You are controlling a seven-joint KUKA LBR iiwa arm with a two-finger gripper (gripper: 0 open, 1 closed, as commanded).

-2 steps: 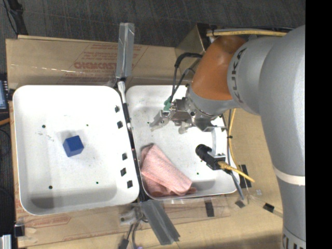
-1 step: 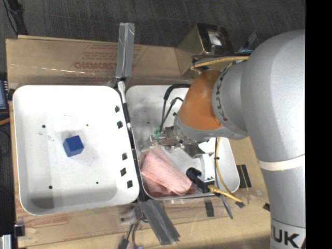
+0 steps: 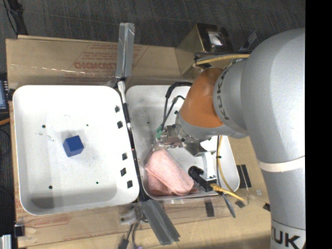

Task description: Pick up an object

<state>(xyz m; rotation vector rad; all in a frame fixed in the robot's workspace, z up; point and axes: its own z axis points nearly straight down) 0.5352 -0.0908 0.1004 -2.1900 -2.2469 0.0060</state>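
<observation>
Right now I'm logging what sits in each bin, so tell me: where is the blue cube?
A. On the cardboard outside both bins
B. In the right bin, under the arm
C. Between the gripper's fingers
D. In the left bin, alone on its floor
D: the blue cube lies on the floor of the left bin, far from the arm, which is over the right bin beside the pink cloth.

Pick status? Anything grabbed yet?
Done: the arm has reached into the right bin, with the gripper low at the top edge of the pink cloth. In hand: nothing visibly held. Left: grasp and lift. The blue cube sits untouched in the left bin.
</observation>
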